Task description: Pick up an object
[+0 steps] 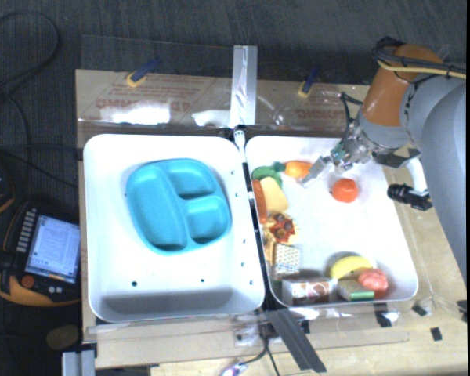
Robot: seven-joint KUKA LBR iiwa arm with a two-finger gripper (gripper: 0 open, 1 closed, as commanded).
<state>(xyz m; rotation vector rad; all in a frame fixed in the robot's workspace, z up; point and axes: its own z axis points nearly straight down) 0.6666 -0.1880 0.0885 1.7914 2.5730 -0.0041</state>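
Observation:
In the right bin, my gripper hangs low over the far part, angled down to the left. Its tip lies just right of a small orange fruit, close to it or touching it; nothing shows held. A red tomato rests just below and right of the gripper. Along the bin's left wall lie a green vegetable, a yellow piece, a pizza-like piece and a cracker.
At the right bin's near edge sit a brown box, a banana and a red and green item. A blue divided plate lies in the left bin. A divider wall separates the bins.

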